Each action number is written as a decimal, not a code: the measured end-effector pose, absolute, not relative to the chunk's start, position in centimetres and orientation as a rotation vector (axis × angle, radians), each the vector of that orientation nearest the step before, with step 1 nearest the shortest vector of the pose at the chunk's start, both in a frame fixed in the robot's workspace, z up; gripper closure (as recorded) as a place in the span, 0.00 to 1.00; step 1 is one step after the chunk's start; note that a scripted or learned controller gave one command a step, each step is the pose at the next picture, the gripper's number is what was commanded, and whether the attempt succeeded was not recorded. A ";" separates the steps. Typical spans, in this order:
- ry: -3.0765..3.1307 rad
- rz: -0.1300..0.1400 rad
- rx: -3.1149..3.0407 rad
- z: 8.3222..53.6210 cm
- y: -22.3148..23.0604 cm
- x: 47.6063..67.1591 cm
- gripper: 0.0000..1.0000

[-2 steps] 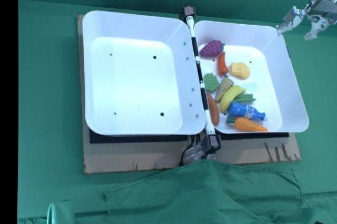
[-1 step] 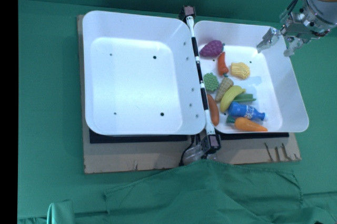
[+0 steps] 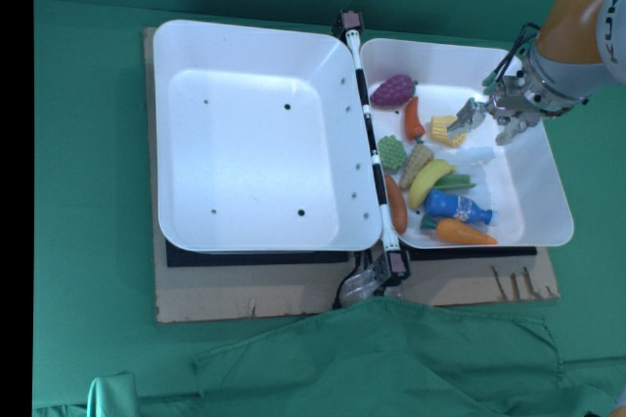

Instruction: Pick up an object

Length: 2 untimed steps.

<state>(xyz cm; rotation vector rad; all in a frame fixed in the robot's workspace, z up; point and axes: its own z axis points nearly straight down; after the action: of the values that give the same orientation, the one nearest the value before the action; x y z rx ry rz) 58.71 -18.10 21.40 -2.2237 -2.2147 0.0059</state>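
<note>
The right bin (image 3: 543, 195) holds several toy foods: purple grapes (image 3: 392, 90), a red chili (image 3: 414, 118), a yellow corn piece (image 3: 447, 129), a green broccoli (image 3: 391, 153), a banana (image 3: 428, 182), a blue bottle (image 3: 457, 207), an orange carrot (image 3: 464, 232) and a long orange piece (image 3: 395, 203) by the divider. My gripper (image 3: 489, 121) hangs over the bin's upper right part, fingers spread apart, one finger (image 3: 468, 116) just right of the corn. Nothing sits between the fingers.
The left bin (image 3: 196, 53) is white with small dark holes. A black-and-white divider rail (image 3: 370, 131) runs between the bins. Both rest on a cardboard sheet (image 3: 245, 302) over green cloth. A fold of cloth (image 3: 391, 356) lies at the front.
</note>
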 end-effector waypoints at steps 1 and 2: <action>-2.228 -0.006 -2.227 19.6 -15.8 62.5 0.00; -2.225 -0.008 -2.237 21.0 -16.1 62.5 1.00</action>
<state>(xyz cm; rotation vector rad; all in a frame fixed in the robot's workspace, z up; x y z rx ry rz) 62.46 -16.09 20.99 -2.2371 -2.2251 -0.0080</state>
